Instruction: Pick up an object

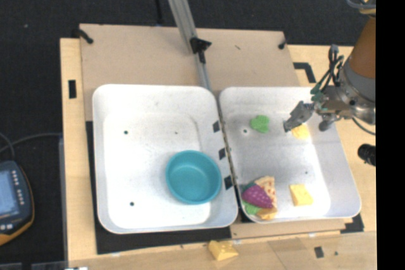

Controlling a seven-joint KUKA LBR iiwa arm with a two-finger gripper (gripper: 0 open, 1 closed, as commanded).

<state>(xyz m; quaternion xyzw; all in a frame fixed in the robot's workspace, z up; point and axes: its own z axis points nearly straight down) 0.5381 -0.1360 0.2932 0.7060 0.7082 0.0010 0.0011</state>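
My gripper (309, 122) hangs over the upper right part of the right bin (335, 164), reaching in from the right. Its two dark fingers stand apart, so it is open. A small yellow piece (301, 133) lies on the bin floor just below the left finger (295, 118), partly hidden by it; it is not lifted. A green lump (259, 123) sits to the gripper's left. Near the bin's front lie purple grapes (257, 196), a yellow-orange slice (266, 186) and a yellow block (301, 195).
A teal bowl (190, 176) stands in the left bin (120, 117), near its front right. A yellow wedge (223, 250) lies on the bench in front of the bins. A slanted metal rail (180, 3) ends above the divide between the bins.
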